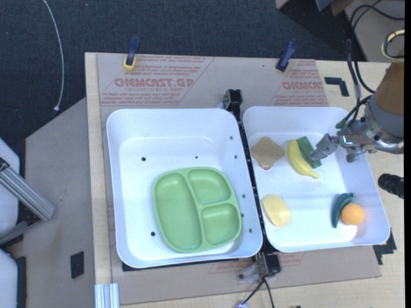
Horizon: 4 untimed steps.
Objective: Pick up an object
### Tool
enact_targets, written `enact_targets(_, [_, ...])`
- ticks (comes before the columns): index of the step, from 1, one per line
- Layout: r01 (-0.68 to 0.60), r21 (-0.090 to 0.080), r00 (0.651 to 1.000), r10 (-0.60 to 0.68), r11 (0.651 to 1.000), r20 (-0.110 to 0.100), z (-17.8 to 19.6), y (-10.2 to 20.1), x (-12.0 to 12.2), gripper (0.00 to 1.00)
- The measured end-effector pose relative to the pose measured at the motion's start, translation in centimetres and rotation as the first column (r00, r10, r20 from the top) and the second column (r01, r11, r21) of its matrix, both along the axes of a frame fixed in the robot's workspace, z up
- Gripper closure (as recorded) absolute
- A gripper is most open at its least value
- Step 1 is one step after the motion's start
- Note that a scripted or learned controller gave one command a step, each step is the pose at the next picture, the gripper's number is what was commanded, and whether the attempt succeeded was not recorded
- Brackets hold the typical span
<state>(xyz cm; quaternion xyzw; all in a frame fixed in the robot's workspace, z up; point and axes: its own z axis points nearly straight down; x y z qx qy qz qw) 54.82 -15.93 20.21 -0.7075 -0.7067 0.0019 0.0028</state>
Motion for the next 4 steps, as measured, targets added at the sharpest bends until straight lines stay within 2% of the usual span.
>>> enact_targets(1, [-0.001,-0.001,1.000,0.001,1.000,0.006,0.3,0.0,0.2,0.00])
enact_targets(4, [-0.001,0.000,1.000,0.001,1.000,0.003,-12.0,-0.2,-0.8,0.00])
